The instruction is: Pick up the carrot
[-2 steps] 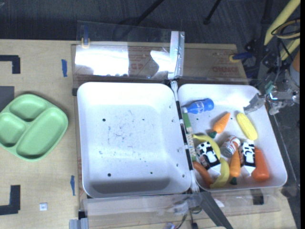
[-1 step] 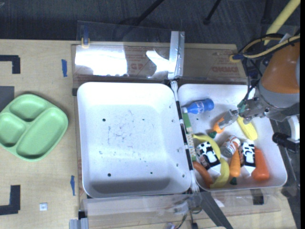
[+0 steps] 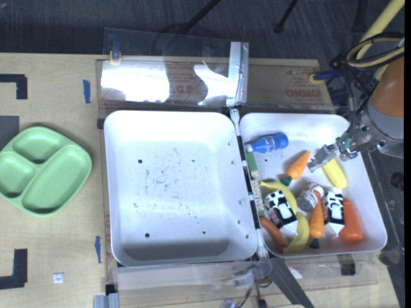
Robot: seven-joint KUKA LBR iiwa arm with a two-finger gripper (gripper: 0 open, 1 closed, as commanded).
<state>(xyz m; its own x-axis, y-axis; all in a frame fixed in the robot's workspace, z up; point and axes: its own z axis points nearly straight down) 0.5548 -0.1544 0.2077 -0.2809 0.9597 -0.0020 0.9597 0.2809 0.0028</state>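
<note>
Smooth white bin point(image 3: 379, 230), tapered orange carrot point(image 3: 297, 165)

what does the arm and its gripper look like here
The arm is grey with a rounded orange band above the wrist. It ends in a small silvery metal gripper with two slim pale fingers. Yellow and black cables loop behind it near the top right.

Two white bins point(image 3: 170, 124), one green divided plate point(image 3: 42, 169), one blue bottle point(image 3: 268, 143), one corn cob point(image 3: 335, 173) (just below the gripper point(image 3: 331, 151)), two black-and-white cows point(image 3: 280, 208).
</note>
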